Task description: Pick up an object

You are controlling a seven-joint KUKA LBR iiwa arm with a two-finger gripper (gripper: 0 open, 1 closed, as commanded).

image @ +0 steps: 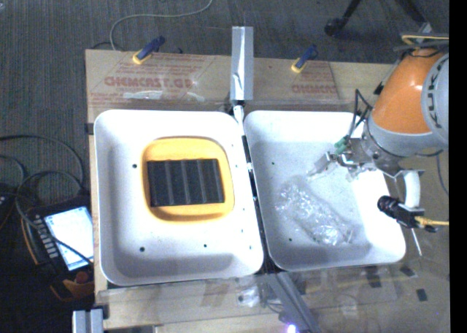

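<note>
Hovering over the upper right part of the right bin (255, 178), the tool (343, 155) sits just below the grey-and-orange arm (412, 105); whether it is released or clenched I cannot tell, since it is small and blurred here. The likeliest target, a crumpled clear plastic bag (312, 212), lies on the floor of that same bin, down and to the left of the tool in the camera view, near but apart from it. Its long axis appears to run diagonally, from upper left to lower right. A yellow tray with a dark ribbed insert (187, 179) rests in the left bin (117, 200), well apart from the tool, across the worktop (168, 83).
</note>
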